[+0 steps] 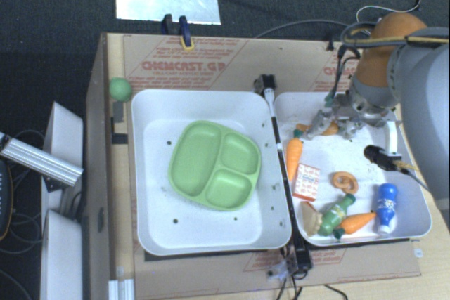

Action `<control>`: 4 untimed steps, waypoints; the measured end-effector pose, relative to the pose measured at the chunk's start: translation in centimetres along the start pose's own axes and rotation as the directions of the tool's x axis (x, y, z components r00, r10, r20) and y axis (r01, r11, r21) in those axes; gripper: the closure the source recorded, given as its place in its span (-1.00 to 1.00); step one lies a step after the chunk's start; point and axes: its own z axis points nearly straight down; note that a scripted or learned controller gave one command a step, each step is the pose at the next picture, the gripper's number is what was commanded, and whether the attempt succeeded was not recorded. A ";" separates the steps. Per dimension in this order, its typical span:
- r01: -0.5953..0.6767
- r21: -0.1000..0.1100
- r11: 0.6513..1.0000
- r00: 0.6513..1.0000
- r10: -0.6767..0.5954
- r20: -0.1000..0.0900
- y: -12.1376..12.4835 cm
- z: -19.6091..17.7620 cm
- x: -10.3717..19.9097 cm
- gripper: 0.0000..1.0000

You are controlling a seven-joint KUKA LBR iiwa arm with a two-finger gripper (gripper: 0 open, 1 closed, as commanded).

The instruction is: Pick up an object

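Camera view: the grey arm (415,74) comes in from the right, with its orange band (397,28) high over the far right corner of the bench. From there it bends down and leftward, so that the gripper (335,126) sits low inside the right bin (408,186), in its far half and nearer the wall it shares with the other bin. From this angle I cannot tell whether the gripper is open or closed, or whether anything is caught in it. A small orange piece (303,128) lies just beside the gripper on its left, close to the shared wall. The rest of the right bin's contents lie nearer the camera. A carrot (294,157) lies lengthwise along the shared wall, with a red-and-white packet (306,181) just beside its lower end. A brown pretzel-shaped ring (344,182) sits near the middle of the bin. At the near edge are a tan wedge (309,210), a green bottle (334,216) lying tilted, a second carrot (356,223) touching or almost touching that bottle, and a blue-and-white bottle (385,206) toward the right wall. The left bin (162,221) holds a pale green divided tray (214,165), which lies flat near its middle and is turned at a slight angle. A green ball (120,88) rests on the bench just outside the left bin's far left corner.
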 end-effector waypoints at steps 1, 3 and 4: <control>0.010 0.006 1.000 1.000 -0.010 -0.022 0.2 0.0 -1.8 -1.00; 0.019 -0.024 1.000 1.000 -0.019 0.000 0.6 -0.1 -5.4 -1.00; 0.019 -0.046 0.999 1.000 -0.019 0.001 1.1 -0.5 -6.0 -1.00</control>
